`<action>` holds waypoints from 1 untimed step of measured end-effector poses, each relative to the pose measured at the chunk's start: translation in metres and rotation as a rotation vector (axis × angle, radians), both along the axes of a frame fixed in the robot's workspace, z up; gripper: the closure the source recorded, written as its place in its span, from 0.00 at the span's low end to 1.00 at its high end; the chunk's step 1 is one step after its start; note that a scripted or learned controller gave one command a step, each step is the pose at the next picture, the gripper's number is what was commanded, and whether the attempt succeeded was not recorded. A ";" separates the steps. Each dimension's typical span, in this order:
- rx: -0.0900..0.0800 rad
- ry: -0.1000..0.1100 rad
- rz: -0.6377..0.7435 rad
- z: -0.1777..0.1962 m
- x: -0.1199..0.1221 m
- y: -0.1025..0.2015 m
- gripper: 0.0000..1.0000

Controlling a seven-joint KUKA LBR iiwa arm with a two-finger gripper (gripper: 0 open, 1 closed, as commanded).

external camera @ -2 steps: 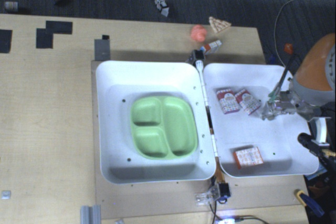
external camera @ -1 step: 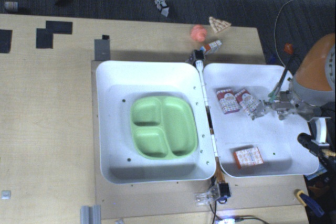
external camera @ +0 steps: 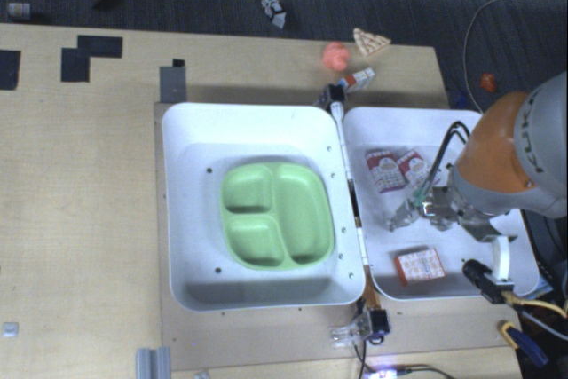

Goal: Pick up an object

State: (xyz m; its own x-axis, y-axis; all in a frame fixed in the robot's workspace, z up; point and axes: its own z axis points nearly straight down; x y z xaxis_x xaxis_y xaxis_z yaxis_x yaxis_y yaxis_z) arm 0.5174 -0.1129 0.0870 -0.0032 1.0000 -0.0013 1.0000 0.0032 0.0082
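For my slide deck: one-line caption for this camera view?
Arm's gripper over right bin between packets; green tray in left bin.

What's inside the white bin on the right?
The right bin holds a red-and-white packet and a small orange box. The arm covers its far right part.

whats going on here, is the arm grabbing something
A grey arm with an orange band reaches in from the right over the right bin. Its gripper sits low in that bin, between a red and white packet toward the back and a small red packet toward the front. Nothing is visibly held yet. The left bin holds a green divided tray, untouched.
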 end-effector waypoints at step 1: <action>-0.001 -0.006 0.004 0.011 0.002 0.000 1.00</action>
State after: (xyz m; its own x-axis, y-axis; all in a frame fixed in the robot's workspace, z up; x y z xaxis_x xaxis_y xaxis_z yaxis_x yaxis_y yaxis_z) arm 0.5194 -0.1129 0.0984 -0.0068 1.0000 -0.0026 0.9999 0.0069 0.0138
